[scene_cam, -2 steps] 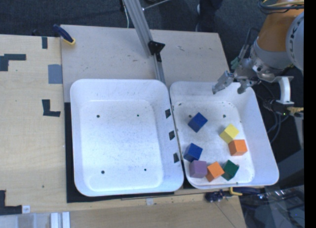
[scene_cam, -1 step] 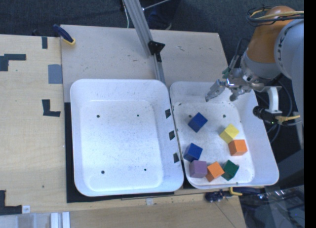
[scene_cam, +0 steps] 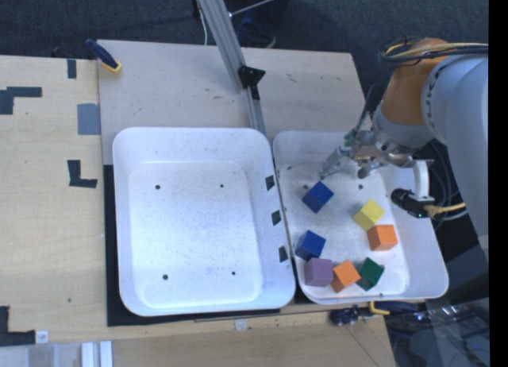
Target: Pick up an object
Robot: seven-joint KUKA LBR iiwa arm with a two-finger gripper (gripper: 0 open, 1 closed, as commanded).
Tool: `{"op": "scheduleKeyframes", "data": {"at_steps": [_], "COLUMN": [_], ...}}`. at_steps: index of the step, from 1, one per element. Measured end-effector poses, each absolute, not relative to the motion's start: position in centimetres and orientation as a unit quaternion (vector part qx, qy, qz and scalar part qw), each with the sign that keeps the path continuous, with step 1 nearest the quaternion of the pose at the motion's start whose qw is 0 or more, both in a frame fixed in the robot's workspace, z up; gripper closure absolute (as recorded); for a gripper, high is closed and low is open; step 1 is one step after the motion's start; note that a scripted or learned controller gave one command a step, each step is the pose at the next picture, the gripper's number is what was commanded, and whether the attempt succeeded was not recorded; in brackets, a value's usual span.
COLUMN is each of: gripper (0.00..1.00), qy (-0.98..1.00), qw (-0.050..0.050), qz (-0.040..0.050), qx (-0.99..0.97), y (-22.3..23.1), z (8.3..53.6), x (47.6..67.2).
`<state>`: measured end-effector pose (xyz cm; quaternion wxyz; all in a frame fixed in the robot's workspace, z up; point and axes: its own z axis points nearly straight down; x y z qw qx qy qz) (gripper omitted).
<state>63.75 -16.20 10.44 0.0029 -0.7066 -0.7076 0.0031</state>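
Gripper (scene_cam: 343,160): over the upper part of the right bin (scene_cam: 421,274), reaching in from the arm (scene_cam: 444,111) at the right.
Jaws: spread fairly wide, one thin finger slanting down-left, the other shorter, toward the right; nothing between them, touching no cube.
Blue cube (scene_cam: 317,196): just below the jaws and slightly left, nearest of all, apart from the fingertip.
Yellow cube (scene_cam: 368,214): below and right of the jaws, near.
Orange cube (scene_cam: 382,236): just under the yellow one, touching or nearly so; further below-right of the jaws.
Second blue cube (scene_cam: 311,244): well below the jaws, a little left.
Purple cube (scene_cam: 319,271): directly under the second blue, far below the jaws.
Small orange cube (scene_cam: 345,275): beside the purple, far below the jaws.
Green cube (scene_cam: 369,273): beside the small orange, far below and slightly right.
Left bin (scene_cam: 127,198): well left of the jaws.
Pole (scene_cam: 226,36): up-left of the jaws, slanting across the bench (scene_cam: 48,222).
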Motion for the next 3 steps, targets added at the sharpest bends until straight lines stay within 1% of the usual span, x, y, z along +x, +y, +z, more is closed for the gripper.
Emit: {"op": "scheduleKeyframes", "data": {"at_steps": [1, 2, 3], "gripper": [1.0, 1.0, 1.0], "qy": [-0.708, -0.708, -0.708], "qw": [0.001, -0.001, -0.003], "qz": [0.0007, -0.0011, -0.0015], "qx": [-0.706, -0.706, -0.706], "y": [-16.1, -15.3, -15.7], "z": [11.9, 16.4, 22.5], "x": [64.0, 63.9, 63.4]}}
